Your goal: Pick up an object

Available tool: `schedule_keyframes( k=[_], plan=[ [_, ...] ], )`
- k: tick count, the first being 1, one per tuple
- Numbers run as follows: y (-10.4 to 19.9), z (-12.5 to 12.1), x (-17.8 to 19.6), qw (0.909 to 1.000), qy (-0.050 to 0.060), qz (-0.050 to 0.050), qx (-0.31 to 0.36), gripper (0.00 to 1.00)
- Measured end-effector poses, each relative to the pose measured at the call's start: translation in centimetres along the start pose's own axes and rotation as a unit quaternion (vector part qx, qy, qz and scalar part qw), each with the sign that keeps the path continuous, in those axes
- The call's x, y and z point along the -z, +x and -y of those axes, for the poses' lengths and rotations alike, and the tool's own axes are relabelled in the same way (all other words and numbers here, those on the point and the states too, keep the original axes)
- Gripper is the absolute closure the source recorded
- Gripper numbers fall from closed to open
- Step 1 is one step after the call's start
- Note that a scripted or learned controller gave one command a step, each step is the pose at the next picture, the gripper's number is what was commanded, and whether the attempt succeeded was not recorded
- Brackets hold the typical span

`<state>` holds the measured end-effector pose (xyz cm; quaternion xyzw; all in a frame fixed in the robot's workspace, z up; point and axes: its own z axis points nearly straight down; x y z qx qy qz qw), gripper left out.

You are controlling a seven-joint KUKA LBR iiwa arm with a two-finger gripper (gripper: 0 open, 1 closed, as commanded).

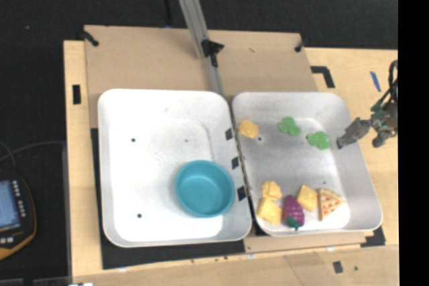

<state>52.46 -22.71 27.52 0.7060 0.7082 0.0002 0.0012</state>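
Gripper (367, 132) at the frame's right edge, over the right bin's (295, 104) rim, beside a green piece (318, 140); cannot tell its state. More toys heaped at lower right. Could well clip the rim or nudge the piece away, coming in so slanted.

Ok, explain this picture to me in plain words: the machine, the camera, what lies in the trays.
One camera looks down at a slant on a bench with two shallow white bins. The left bin holds a blue bowl. The right bin holds small toy foods: two green pieces, a yellow piece, and near the front more yellow pieces, a purple one and a pizza slice. The robot arm's hand reaches in from the right edge, over the right bin's rim, holding nothing visible.
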Motion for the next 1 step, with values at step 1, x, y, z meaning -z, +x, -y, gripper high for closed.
schedule_keyframes(
  k=[1],
  plan=[
    [0.01,-0.01,0.0,1.0,0.0,0.0,0.0,0.0]
  ],
)
